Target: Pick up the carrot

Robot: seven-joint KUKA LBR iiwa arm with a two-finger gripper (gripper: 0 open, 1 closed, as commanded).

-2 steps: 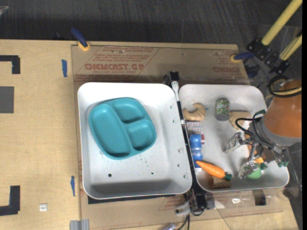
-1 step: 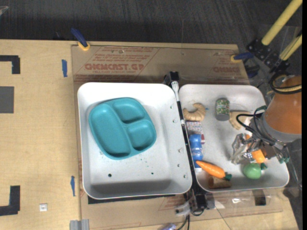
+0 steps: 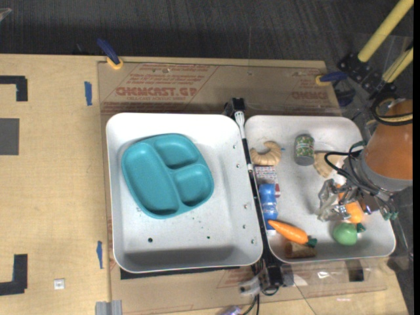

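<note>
Orange and tapered, the carrot (image 3: 289,231) lies at the lower left of the right bin (image 3: 374,245). Well right of it, the gripper (image 3: 341,204) hovers beside a green ball (image 3: 346,233); whether its jaws are spread cannot be told. Closing there risks seizing the ball.
</note>
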